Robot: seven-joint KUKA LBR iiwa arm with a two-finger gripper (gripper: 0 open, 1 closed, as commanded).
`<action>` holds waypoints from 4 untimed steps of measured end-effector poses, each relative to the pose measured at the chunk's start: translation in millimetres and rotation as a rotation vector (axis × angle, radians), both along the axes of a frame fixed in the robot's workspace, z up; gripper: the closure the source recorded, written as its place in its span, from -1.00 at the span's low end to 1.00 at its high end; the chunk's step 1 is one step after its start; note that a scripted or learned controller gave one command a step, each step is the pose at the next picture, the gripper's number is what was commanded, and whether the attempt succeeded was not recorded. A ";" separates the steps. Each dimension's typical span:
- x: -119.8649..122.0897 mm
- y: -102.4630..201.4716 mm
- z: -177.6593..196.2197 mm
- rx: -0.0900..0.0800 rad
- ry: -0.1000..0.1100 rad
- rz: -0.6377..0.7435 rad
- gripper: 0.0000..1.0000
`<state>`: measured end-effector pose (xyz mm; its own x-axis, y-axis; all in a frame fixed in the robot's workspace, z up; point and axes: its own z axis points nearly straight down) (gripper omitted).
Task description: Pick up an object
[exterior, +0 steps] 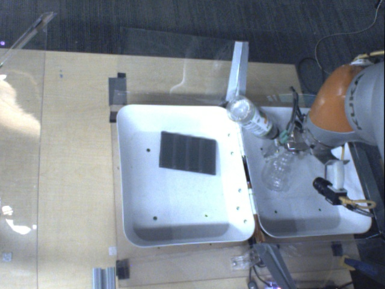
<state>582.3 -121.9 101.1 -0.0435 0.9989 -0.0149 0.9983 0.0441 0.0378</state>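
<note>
The end effector (293, 141) hovers over the right bin (313, 224); its grip state is unreadable. The clear bottle (251, 118) leaning on the bin's far-left corner could roll away if nudged.

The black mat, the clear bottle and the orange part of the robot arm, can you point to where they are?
black mat (187, 153), camera view, on the middle of its dark surface.
clear bottle (251, 118), camera view, on its see-through body at the bins' top edge.
orange band (332, 104), camera view, on the arm's rounded orange shell.
</note>
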 end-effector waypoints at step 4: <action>-82.2 -8.7 -0.3 -0.008 -0.004 0.272 -1.00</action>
